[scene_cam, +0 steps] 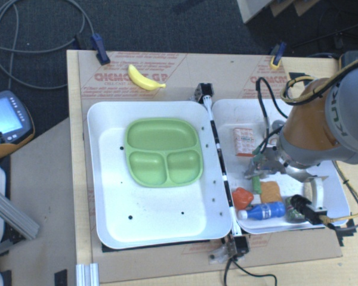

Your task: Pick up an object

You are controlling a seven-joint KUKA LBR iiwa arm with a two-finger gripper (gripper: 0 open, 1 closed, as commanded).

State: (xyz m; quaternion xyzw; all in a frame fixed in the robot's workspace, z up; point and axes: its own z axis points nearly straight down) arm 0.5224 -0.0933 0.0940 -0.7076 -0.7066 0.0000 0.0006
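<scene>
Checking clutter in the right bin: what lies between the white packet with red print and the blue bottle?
In the camera view, between the packet and the blue bottle sit the pincer, a tan sponge-like block and a red object.

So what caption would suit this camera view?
Robot arm reaching into the right bin of small objects, beside a green tray in the left bin.
</scene>
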